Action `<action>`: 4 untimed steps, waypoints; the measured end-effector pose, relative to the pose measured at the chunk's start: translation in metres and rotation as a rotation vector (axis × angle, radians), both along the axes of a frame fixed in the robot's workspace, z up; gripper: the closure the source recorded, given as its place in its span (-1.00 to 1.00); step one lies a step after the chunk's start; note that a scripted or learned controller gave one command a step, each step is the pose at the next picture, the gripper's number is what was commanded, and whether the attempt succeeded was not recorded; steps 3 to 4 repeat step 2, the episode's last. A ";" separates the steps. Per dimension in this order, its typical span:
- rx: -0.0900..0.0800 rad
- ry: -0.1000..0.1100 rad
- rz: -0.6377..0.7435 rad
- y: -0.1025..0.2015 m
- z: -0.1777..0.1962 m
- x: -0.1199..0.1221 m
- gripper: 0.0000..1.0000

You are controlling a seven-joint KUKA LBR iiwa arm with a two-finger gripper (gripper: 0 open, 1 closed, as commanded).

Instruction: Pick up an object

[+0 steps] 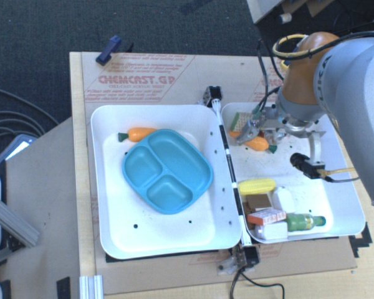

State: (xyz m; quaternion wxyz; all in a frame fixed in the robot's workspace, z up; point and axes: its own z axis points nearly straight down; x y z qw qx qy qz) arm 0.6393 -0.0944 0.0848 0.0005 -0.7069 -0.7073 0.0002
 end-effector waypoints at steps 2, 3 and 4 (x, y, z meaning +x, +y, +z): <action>0.000 -0.002 0.001 0.059 0.123 -0.053 1.00; 0.000 -0.002 0.001 0.059 0.123 -0.053 1.00; 0.000 -0.002 0.001 0.059 0.123 -0.053 1.00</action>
